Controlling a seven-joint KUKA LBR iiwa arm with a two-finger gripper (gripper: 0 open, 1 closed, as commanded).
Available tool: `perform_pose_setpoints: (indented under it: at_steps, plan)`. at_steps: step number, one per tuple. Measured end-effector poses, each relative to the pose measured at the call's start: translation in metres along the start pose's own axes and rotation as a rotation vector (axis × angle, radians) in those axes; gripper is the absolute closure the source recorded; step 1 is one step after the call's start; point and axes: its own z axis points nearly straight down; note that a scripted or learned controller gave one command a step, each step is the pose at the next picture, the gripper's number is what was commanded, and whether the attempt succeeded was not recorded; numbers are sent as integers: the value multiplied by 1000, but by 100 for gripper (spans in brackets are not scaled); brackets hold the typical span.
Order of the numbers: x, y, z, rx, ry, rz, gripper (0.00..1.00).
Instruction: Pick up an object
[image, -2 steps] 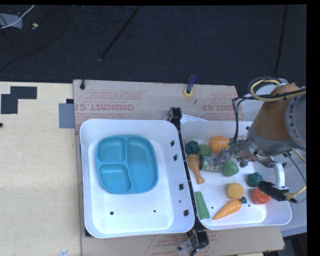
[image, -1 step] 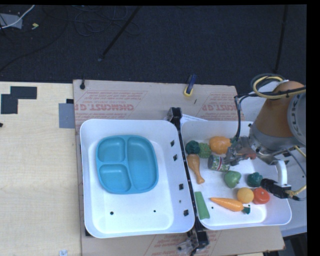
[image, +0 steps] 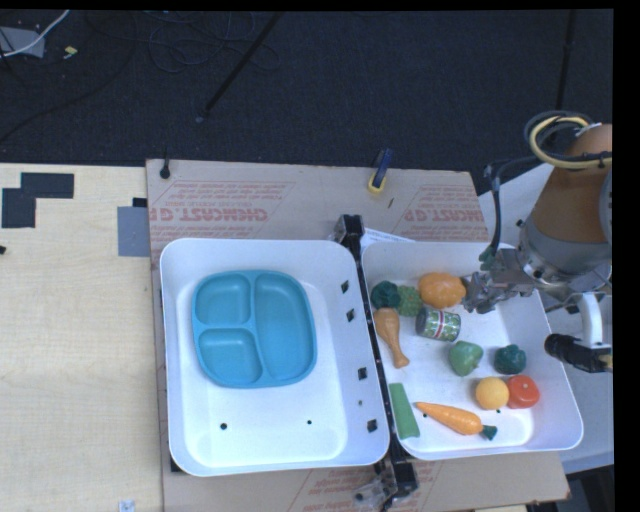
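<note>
The right bin (image: 560, 425) holds toy food. An orange fruit (image: 442, 289) lies near its back, with a small can (image: 438, 324) on its side just in front of it. My gripper (image: 481, 292) hangs low at the orange fruit's right side, close to it. In the same bin lie a drumstick (image: 390, 336), two dark green vegetables (image: 396, 296), a green pepper (image: 464, 357), another dark green piece (image: 510, 358), a yellow ball (image: 491, 393), a red tomato (image: 523, 391), a carrot (image: 450, 417) and a flat green strip (image: 404, 410).
The left bin (image: 185, 420) holds a blue divided plate (image: 252, 328). A black divider rail (image: 365, 340) runs between the bins. The grey arm (image: 570, 215) stands over the right bin's far right corner. A blue and yellow clip (image: 379, 172) lies on the cardboard behind.
</note>
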Motion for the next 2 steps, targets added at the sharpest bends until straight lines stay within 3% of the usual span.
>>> perform_pose_setpoints:
  at_steps: [1,2]
  plan:
    - [-1,1,-44,1,1,0,100]
    - [56,12,-51,5,2,-4,100]
